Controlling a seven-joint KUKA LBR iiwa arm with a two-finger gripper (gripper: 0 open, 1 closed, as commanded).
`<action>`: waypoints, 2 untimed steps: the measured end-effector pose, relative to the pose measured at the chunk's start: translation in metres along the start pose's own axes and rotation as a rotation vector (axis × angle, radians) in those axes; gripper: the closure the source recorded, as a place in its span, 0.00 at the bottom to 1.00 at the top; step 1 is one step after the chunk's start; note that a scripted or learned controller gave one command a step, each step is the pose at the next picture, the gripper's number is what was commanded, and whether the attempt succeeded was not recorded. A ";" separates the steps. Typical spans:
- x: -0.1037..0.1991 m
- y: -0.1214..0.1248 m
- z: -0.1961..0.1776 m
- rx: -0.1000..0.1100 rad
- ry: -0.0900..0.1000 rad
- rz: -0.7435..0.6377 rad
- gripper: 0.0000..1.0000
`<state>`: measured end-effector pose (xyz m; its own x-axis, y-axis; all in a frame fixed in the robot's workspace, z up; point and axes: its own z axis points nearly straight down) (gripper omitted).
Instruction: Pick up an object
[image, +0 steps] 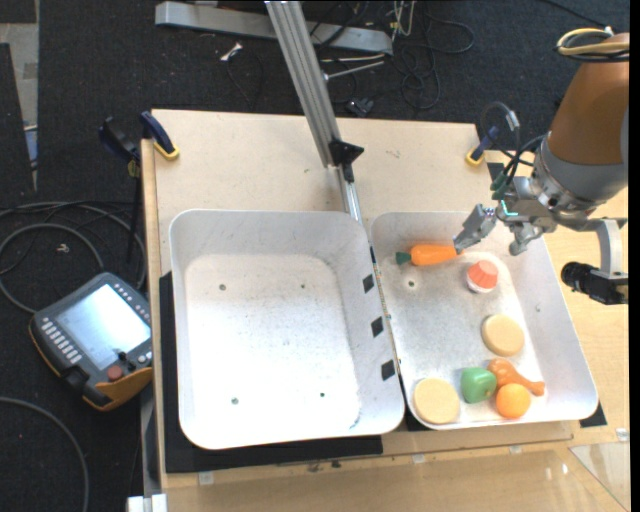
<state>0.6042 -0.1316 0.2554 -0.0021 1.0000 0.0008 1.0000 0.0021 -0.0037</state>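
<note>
My gripper (497, 232) hangs over the far part of the right bin (560, 330), fingers spread apart and open, nothing between them. An orange carrot with a green end (430, 255) lies just left of and below the left finger (474, 228). A small red and white round piece (483, 276) sits below the gripper. Nearer the front lie a tan oval (502, 334), a pale round disc (437, 399), a green pepper-like piece (477, 383) and an orange fruit (513, 400) beside an orange stick-like piece (516, 377).
The left bin (200, 250) stands beside the right one, with a divider edge (378, 300) between them. A slanted metal pole (315, 90) rises behind the bins. A teach pendant (95, 335) lies on the floor to the left. Clamps (158, 135) hold the bench corners.
</note>
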 end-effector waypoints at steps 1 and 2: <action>0.000 0.000 -0.002 -0.002 -0.001 0.000 0.00; -0.002 0.005 0.061 0.002 0.000 0.003 0.00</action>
<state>0.6089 -0.1331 0.1942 0.0006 1.0000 0.0004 1.0000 -0.0006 -0.0058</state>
